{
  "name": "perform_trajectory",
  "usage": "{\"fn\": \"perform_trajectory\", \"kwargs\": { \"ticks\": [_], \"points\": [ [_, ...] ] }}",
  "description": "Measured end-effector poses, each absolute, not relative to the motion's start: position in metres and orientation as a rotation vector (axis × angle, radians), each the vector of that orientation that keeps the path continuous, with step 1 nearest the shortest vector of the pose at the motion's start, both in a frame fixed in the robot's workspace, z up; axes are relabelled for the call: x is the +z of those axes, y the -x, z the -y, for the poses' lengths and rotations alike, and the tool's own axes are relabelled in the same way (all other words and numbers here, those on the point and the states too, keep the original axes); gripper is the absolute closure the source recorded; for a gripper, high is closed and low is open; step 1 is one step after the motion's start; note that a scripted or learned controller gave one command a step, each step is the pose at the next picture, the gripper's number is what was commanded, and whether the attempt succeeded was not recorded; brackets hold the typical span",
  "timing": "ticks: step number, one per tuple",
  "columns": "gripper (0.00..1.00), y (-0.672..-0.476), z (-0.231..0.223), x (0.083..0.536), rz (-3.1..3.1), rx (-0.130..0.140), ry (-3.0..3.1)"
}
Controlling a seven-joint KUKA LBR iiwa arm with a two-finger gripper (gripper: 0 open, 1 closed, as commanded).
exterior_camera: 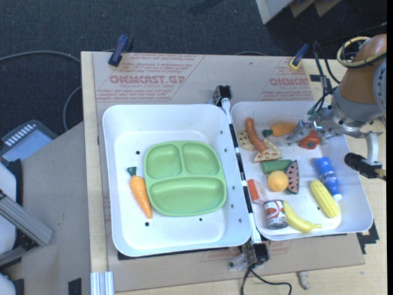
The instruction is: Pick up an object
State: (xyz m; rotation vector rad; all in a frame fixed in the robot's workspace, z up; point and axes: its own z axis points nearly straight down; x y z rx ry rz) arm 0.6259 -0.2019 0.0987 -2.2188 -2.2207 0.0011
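1. Where the arm (pixel 362 85) reaches in over the right bin's (pixel 362 217) far right corner, the gripper (pixel 307 132) hangs low above a red tomato-like toy (pixel 310 141); whether its claw is wide, narrow or closed on that toy cannot be told.
2. Near the right bin's far edge lie an orange piece (pixel 283 129), a sausage (pixel 254 134) and a pizza slice (pixel 268 154), the sausage closest to the dividing edge between the bins.
3. Toward the middle of that bin sit a green pepper-like piece (pixel 276 166), an orange fruit (pixel 277 180) and a watermelon slice (pixel 293 177), close together.
4. By the right edge lie a blue bottle (pixel 325 174) and, just beside it, a corn cob (pixel 323 198).
5. Along the near edge rest a small can (pixel 274 214) and a banana (pixel 298 219), touching.
6. The left bin (pixel 116 165) holds a green divided plate (pixel 184 178) at its centre, with a carrot (pixel 140 193) just beside the plate's left rim.
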Motion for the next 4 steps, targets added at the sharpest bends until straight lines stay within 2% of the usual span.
{"fn": "perform_trajectory", "kwargs": {
  "ticks": [1, 2, 3, 4],
  "points": [
    [0.0, -0.663, 0.219, 0.086, 2.211, 0.01, 2.191],
    [0.0, -0.634, 0.187, 0.085, 2.222, 0.0, 2.219],
    [1.0, -0.635, 0.187, 0.096, 2.225, -0.003, 2.221],
    [1.0, -0.667, 0.123, 0.135, 2.225, -0.004, 2.221]
  ]
}}
